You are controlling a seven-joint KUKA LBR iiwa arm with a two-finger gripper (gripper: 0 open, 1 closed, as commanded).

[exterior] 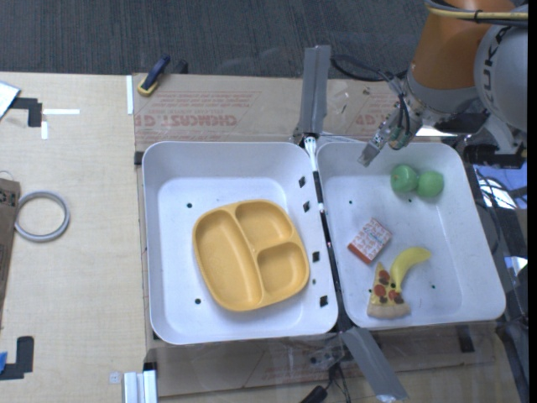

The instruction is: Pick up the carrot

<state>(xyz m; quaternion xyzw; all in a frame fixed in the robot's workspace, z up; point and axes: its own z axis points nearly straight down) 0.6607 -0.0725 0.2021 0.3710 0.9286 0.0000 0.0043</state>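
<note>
The gripper (379, 145) hangs over the far left corner of the right bin (457, 233), just beside the ridge where the two bins meet; the arm's orange band (453, 40) sits above and to the right of it; whether the claw is open or closed cannot be told at this angle, and nothing can be made out in its grip.

Where the carrot lies cannot be told from this view. The right bin holds a pair of green round pieces (417, 181) near the claw on its right, a small red-and-white box (370, 240) toward the middle, and a banana (409, 261) touching a pizza slice (388, 294) at the near edge; the left bin (168, 250) holds a yellow divided plate (250, 254), well apart from the claw.

So the relation the pick turns on, the carrot's bearing from the claw and the run of its long axis, stays unsettled; judging by the claw's place, any approach would likely begin within the right bin, toward the near side; the grasp looks not yet started.
</note>
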